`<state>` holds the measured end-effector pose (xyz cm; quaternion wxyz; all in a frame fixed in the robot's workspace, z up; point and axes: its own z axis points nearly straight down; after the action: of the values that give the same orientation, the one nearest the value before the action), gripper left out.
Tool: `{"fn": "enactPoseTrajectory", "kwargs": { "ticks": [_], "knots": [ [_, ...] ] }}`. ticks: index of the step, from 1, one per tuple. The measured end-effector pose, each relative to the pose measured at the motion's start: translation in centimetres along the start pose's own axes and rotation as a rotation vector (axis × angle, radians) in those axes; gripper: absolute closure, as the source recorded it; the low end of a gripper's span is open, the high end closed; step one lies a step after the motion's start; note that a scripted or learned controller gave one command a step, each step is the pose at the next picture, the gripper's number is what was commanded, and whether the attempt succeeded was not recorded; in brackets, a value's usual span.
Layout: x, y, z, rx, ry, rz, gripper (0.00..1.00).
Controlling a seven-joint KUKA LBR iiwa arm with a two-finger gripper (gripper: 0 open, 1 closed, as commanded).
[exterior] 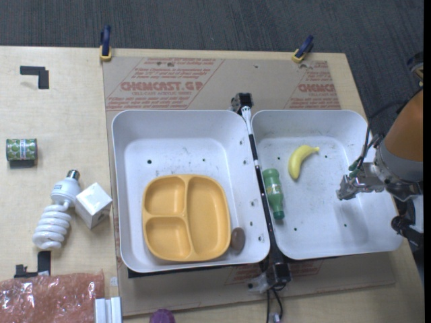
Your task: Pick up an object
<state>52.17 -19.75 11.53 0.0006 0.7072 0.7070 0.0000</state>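
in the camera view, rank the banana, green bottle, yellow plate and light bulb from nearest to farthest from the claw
From the claw, at the right bin's right side:
1. Banana, in the right bin, up-left of the claw.
2. Green bottle, at the right bin's left wall.
3. Yellow plate, in the left bin.
4. Light bulb, on the bench far left.

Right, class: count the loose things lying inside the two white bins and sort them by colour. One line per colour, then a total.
Yellow: 2, the divided plate in the left bin and the banana in the right bin
Green: 1, the bottle in the right bin
Brown: 1, a small rounded object beside the plate
Total: 4
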Motion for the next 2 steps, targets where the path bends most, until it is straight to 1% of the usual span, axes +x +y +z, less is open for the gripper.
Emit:
{"fn": "enactPoseTrajectory", "kwargs": {
  "ticks": [1,2],
  "knots": [
    [-2.46,5.16,2.27,0.000,-0.001,-0.003,1.00],
    [-2.11,5.22,2.30,0.002,0.007,-0.005,0.00]
  ]
}}
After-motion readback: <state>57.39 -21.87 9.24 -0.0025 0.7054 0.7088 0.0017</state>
